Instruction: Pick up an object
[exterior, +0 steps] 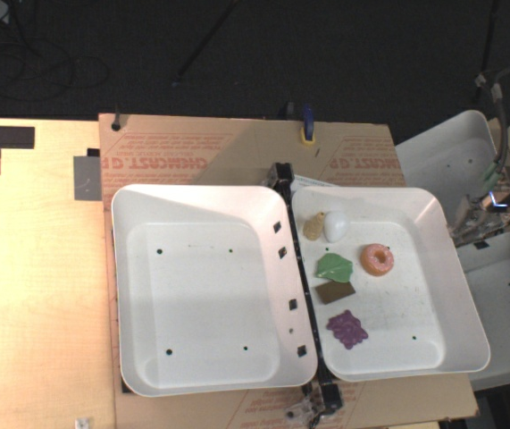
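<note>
The left bin (201, 293) sits beside the right bin (433, 329), which holds a tan piece (313, 228) touching a white egg (335, 227), a green leaf (334, 266) over a brown block (335, 292), a purple cluster (348, 329) and a pink donut (377, 260). Both bins rest on cardboard (237, 155) over a pale wooden bench (31, 284), with dark floor beyond.

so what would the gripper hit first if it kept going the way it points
Probably the right bin, at its outer rim: the gripper sits beyond it, seemingly pointing down. Depth and heading are unclear, so that's a guess.
</note>
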